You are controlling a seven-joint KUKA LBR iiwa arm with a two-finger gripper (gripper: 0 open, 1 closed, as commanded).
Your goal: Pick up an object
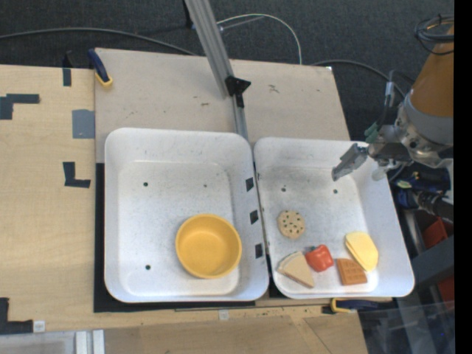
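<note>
- Camera view: gripper [346,164] is hovering over the right bin [383,198] upper edge, holding nothing; whether it is apart or together cannot be told.
- Candidates are lying near the front: cookie [291,224], tomato [319,258], yellow block [362,250].
- Advice: the cookie is sitting apart; descending squarely there is looking safest.
- Writing: none legible.

- The two white bins [181,150] looked like matt plastic, speckled with dark marks.
- The yellow bowl [209,245] appeared smooth plastic.
- The bench [37,198] showed pale wood grain.
- The slanted pole [210,35] looked like brushed metal.
</note>
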